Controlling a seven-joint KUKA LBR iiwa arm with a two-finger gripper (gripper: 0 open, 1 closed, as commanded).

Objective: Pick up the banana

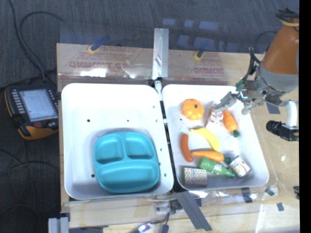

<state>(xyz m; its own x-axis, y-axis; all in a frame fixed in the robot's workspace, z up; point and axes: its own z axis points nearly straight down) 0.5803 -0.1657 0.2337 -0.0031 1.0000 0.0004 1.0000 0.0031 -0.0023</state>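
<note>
Upper shell: my arm (284,57) shows a rounded orange section, smooth and glossy, with a darker rim at its top.
Wrist: below the orange comes a grey, drum-shaped section with a pale sheen.
Cables: thin dark cables run down the side of the arm toward the wrist, with a small green spot near their lower end.
Jaws: my gripper (224,103) is light grey metal, slim and angular, with darker joints and small dark fittings at its base.

Banana (209,138) open above; carrot (208,155), sausage (186,147) crowd its sides.
</note>
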